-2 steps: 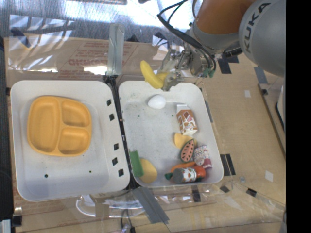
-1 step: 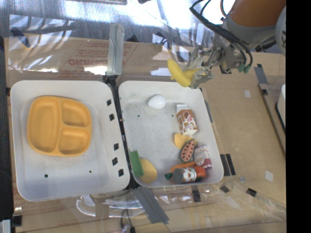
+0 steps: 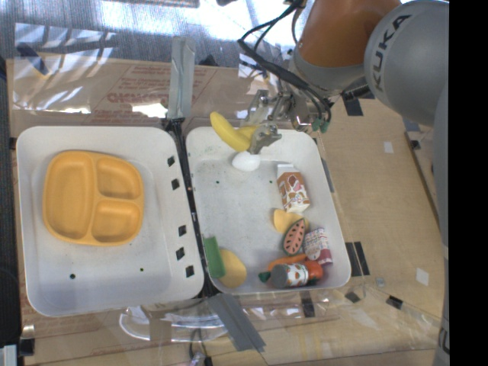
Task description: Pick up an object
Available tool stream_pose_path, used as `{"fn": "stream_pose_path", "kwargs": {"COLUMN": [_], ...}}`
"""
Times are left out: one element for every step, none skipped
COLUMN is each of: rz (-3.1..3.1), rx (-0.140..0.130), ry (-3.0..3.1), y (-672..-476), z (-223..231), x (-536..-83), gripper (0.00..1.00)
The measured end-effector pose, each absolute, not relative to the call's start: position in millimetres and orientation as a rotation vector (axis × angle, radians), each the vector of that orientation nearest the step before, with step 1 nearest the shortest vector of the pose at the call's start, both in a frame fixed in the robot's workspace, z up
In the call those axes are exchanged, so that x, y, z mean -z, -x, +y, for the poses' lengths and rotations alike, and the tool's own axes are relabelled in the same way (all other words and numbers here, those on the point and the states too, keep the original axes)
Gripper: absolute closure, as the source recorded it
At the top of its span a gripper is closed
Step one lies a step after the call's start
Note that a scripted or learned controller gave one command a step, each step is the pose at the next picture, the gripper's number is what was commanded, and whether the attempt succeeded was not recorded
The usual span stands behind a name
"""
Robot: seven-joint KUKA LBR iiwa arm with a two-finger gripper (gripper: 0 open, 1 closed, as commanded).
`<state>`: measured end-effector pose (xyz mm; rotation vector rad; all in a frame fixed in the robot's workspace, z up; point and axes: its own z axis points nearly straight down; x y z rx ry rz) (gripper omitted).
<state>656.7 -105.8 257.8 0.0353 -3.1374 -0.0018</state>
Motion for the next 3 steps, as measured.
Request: {"fn": "stream_pose_path", "kwargs": {"rz": [-3.146, -3.124, -3.115], "rx": [-0.005, 0.0, 0.0], "ry": [0.109, 0.338, 0.325], "y": [-654.6, -615.8, -610.6], "z": [-183.5, -90.5, -214.0], "x": [-332.1, -302.2, -177.2], "gripper": [1.0, 1.0, 1.0]}}
